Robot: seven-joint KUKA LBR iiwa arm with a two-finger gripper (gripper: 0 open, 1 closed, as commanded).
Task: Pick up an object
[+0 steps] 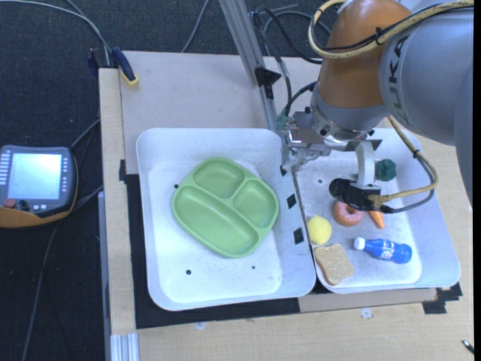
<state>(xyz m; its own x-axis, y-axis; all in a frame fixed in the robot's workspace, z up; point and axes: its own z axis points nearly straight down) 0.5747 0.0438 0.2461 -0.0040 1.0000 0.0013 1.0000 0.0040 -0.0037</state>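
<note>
Bench with two shallow white bins side by side. Left bin (225, 280), centre of the frame: one pale green divided plate (225, 205) with three compartments, lying flat and skewed, nothing on it. Right bin (430, 228), lower right of the frame, holds six small toy foods. A yellow lemon (320, 230) sits against the bin's left wall. A slice of bread (334, 264) lies just below the lemon, near the front edge. A blue bottle (385, 250) with a white cap lies on its side to the right of the bread. A pink-iced doughnut (347, 215) sits above and to the right of the lemon. A small orange carrot (376, 218) lies just beside the doughnut on its right. A dark green piece, perhaps broccoli (386, 170), sits further up the bin. Grey arm (421, 59) with orange band, entering from the upper right. Its gripper (289, 156) hangs over the rims where the two bins meet, above the lemon in the frame and apart from every item. Nothing is seen in its grasp, and whether it is spread or closed cannot be told. Off the bench, at the left edge of the frame: a handheld control pendant (34, 183) with a lit screen.
</note>
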